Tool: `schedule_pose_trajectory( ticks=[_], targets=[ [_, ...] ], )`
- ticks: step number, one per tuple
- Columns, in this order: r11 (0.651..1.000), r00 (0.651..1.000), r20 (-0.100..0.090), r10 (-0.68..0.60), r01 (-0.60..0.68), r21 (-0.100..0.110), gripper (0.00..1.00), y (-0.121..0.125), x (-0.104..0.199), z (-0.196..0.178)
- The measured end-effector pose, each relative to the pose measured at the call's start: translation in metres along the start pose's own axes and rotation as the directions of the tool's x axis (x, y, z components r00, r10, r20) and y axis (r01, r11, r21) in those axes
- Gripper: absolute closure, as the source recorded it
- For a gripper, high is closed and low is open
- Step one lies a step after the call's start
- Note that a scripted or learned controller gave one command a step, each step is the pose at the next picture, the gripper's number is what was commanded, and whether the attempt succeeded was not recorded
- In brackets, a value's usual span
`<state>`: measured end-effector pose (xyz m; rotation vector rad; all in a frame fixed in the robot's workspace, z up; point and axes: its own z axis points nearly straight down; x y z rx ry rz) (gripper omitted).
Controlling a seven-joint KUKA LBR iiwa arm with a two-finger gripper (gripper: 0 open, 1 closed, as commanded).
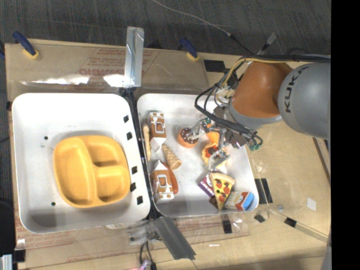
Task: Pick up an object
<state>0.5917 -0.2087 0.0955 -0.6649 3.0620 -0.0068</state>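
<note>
Grey metal and an orange band mark the arm, which reaches in from the right and hangs low over the right bin. The gripper sits beneath the wrist among a tangle of black cables, over the bin's upper right part. Whether the fingers are spread or closed cannot be told: the wrist and the cables hide most of them, and nothing can be seen plainly held between them.

Directly under the gripper lies a small orange toy, possibly touched by the fingers, though the view is too cluttered to be sure. Just to its left lies a round donut with dark icing. Further left, near the bin's dividing wall, a brown and white gingerbread house lies by a pale wooden stick. An ice-cream cone lies near the middle of the bin, and a second gingerbread house lies below it near the front wall. At the front right lie a pizza slice with red dots, a purple piece just beside it and a small red and blue box in the corner.

The left bin holds a yellow divided plate, well apart from the gripper. Both bins rest on a brown desk.
</note>
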Motion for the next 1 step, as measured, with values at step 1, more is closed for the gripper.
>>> schedule_pose_trajectory(
  ticks=[1],
  targets=[
    [0.994, 0.994, -0.004, 0.106, -0.106, -0.004, 0.00, 0.0024, 0.0022, 0.0012]
  ],
)
